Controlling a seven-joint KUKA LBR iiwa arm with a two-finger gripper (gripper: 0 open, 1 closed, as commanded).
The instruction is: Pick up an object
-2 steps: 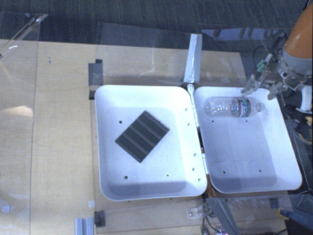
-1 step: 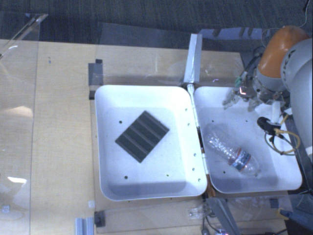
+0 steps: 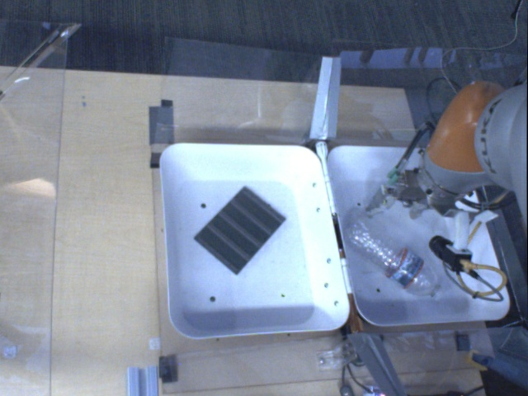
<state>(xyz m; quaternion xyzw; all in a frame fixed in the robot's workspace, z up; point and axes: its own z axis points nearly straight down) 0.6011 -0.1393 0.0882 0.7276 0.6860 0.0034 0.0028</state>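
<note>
1. A clear plastic bottle (image 3: pixel 388 256) is lying on its side in the right bin (image 3: pixel 363 304), roughly in the middle of the bin floor, with a blue band showing near its lower-right end.
2. Its long axis is running diagonally, from upper left down to lower right; the crinkled, see-through body is pointing up-left, and the blue-banded end (probably the label or cap end, though the picture is too soft to be sure) is pointing toward the bin's near right corner.
3. The bottle is looking light, thin-walled and partly crushed, so it is likely to buckle under a squeeze, slip on its smooth skin, and roll across its axis if nudged.
4. The best hold is probably across the narrow width near mid-body, with the jaws closing at right angles to the long axis.
5. The gripper (image 3: pixel 406 190) is hovering over the upper part of the right bin, just beyond the bottle's upper end and apart from it; whether the jaws are standing open or closed I cannot tell, and nothing is showing between them.
6. A dark ribbed pad (image 3: pixel 240 228) is resting in the left bin (image 3: pixel 177 246), well apart from the arm.
</note>
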